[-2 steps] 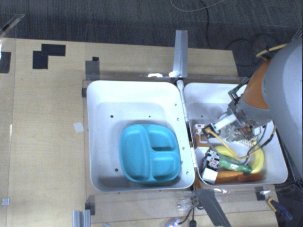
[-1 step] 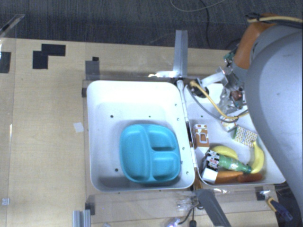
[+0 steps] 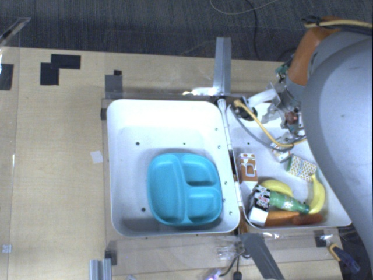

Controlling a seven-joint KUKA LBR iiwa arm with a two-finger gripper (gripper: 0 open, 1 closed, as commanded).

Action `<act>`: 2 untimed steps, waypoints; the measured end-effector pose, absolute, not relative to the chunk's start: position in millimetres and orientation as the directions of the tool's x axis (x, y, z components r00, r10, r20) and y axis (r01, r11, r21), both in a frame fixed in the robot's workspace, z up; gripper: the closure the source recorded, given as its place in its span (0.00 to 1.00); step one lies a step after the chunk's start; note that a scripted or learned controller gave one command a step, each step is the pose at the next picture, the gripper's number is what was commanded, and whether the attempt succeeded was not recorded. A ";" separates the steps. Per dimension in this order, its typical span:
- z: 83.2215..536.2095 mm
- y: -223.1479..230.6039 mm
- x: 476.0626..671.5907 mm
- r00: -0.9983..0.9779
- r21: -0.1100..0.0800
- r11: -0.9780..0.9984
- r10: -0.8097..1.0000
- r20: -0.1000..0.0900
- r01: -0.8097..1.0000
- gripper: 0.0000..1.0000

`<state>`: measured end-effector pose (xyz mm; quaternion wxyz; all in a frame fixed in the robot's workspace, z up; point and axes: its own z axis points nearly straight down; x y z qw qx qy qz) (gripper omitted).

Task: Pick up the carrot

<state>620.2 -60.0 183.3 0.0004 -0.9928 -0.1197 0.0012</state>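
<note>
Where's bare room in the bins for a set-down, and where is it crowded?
Left bin: bare floor behind and left of the blue divided tray. Right bin: a small bare patch mid-floor between the gripper and the bananas. Its near end is crowded: bananas, green bottle, carrot, cartons.

Orange carrot, lying flat, right bin's near edge

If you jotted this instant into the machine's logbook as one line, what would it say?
stage: approach | gripper: above right bin's far end | carrot: near end, beside bananas, not held | left bin: blue plate
</note>
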 end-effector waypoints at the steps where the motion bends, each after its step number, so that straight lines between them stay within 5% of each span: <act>1: 192.1 -58.6 620.2 0.969 -0.002 -0.969 0.247 -0.005 0.247 1.00; 2: 192.0 -58.6 620.1 0.969 -0.002 -0.969 0.247 -0.006 0.247 0.00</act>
